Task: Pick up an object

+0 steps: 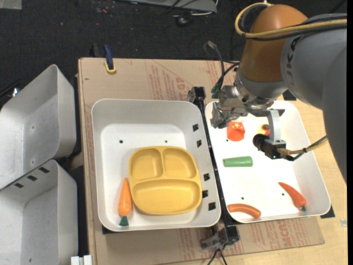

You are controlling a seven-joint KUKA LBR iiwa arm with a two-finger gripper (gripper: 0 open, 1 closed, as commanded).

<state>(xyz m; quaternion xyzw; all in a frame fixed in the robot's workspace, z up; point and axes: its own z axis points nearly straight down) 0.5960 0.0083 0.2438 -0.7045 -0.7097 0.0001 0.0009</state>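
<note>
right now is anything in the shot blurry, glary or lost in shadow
Camera view: evenly lit and sharp across both shallow white plastic bins, no strong glare; the grey arm with the orange band looms large and slightly soft, shading the right bin's top by the small red-orange block; the floor beyond is dark.

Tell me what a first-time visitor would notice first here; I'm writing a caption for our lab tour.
The big grey arm with its orange band dominates the upper right, reaching down over the right bin. Next comes the yellow divided tray in the middle of the left bin, with an orange carrot beside its left edge. Small items dot the right bin: a green piece, a red-orange piece and two chili-like shapes near the front.
</note>
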